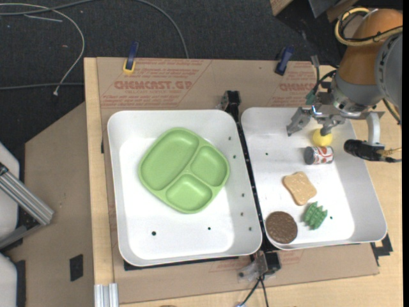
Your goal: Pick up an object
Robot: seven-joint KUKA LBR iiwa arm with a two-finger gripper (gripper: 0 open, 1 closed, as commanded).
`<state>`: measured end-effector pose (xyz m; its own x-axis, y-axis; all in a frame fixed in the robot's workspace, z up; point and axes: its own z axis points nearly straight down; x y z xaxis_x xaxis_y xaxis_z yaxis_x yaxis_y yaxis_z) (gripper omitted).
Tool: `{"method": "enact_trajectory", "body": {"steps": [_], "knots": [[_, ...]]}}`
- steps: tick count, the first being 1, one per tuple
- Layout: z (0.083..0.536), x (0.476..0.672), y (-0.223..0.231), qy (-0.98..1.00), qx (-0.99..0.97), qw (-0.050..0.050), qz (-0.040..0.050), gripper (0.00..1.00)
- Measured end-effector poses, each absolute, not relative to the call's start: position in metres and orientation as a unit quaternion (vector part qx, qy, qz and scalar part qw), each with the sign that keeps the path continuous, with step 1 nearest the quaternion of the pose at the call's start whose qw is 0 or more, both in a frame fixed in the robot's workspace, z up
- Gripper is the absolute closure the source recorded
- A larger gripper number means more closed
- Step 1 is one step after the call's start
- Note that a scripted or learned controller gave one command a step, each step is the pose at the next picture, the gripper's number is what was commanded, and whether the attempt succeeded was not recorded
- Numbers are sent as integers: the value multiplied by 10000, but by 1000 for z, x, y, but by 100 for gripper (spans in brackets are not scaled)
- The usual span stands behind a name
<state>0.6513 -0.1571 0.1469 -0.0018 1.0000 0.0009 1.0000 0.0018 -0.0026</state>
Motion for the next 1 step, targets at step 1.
{"method": "enact_trajectory", "body": {"steps": [1], "knots": [[100,643,-160,-7069,-7073,28,16,0]]}}
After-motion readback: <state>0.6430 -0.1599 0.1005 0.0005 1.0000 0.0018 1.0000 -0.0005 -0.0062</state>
